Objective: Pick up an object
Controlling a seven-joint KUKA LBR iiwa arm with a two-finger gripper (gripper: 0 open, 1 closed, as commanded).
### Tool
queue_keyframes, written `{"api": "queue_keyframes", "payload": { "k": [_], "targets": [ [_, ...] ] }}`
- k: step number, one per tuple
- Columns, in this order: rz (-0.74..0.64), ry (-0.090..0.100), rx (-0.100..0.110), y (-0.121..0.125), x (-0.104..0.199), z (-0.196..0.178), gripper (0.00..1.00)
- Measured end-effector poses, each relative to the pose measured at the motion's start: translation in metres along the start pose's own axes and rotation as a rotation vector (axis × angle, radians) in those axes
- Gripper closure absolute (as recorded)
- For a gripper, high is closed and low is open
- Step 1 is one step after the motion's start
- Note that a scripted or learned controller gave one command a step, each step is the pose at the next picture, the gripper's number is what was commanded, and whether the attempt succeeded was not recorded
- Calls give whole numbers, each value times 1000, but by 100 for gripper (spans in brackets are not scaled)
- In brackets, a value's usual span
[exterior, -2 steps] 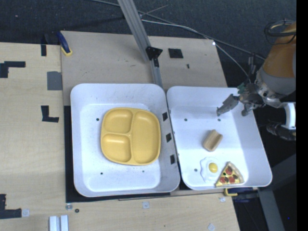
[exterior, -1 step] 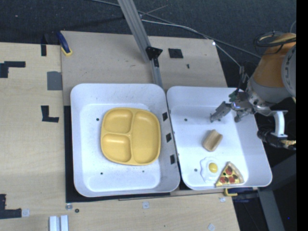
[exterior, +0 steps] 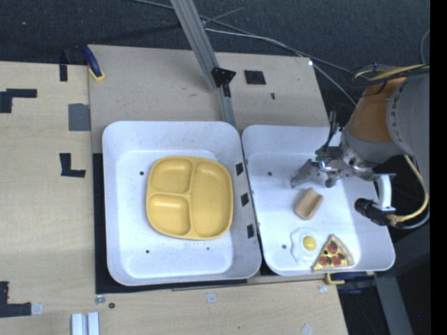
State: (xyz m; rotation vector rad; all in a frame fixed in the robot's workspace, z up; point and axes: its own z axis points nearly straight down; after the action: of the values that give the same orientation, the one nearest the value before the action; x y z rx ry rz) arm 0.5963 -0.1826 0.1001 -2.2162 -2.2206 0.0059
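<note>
In the right bin [exterior: 279,152], my gripper [exterior: 312,181] hangs open with nothing between its fingers. One grey finger [exterior: 302,176] points left and the other [exterior: 329,181] stands closer to the wrist. A tan bread-like piece [exterior: 308,203] lies just below the gripper, apart from it. Further toward the bin's front edge sit a toy fried egg [exterior: 306,245] and a toy pizza slice [exterior: 333,252], side by side.
The left bin [exterior: 126,187] carries a yellow divided plate [exterior: 189,197]. A grey pole [exterior: 199,40] slants down to the gap between the bins at the back. Black cable connectors [exterior: 370,210] hang off the arm at the right bin's right side.
</note>
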Motion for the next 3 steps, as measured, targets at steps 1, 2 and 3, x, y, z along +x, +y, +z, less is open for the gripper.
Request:
{"api": "queue_keyframes", "payload": {
  "k": [1, 2, 3],
  "targets": [
    [-1, -1, -3, 1, 0, -13, 100],
    [-1, -1, -9, -2, 11, -67, 100],
    [1, -2, -9, -3, 2, -125, 100]
  ]
}}
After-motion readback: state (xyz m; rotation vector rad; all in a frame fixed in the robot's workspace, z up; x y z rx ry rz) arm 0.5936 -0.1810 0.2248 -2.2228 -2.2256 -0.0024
